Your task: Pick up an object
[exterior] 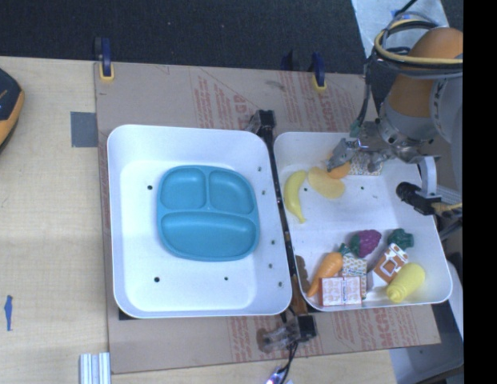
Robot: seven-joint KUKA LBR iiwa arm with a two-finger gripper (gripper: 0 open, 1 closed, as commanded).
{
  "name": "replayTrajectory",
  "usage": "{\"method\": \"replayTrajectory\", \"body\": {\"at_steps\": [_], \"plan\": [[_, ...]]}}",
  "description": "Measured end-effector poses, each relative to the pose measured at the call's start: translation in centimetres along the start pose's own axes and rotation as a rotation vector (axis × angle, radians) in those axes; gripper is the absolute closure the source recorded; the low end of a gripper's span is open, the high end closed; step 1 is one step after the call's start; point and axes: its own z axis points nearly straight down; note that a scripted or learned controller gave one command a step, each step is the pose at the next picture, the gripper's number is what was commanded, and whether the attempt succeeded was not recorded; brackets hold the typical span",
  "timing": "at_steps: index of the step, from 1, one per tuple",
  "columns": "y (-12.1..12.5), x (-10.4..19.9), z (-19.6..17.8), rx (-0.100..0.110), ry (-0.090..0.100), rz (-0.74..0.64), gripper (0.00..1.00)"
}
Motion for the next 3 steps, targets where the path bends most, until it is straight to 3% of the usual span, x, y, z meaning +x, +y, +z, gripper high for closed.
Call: {"method": "replayTrajectory", "body": {"at_steps": [1, 2, 3], "plan": [[-0.2, 2.2, 2.4, 0.007, 0.001, -0.002, 0.00], [-0.2, 0.2, 2.2, 0.003, -0.001, 0.004, 0.00], [-0.2, 1.2, 2.2, 0.006, 0.001, 0.001, 0.00]]}}
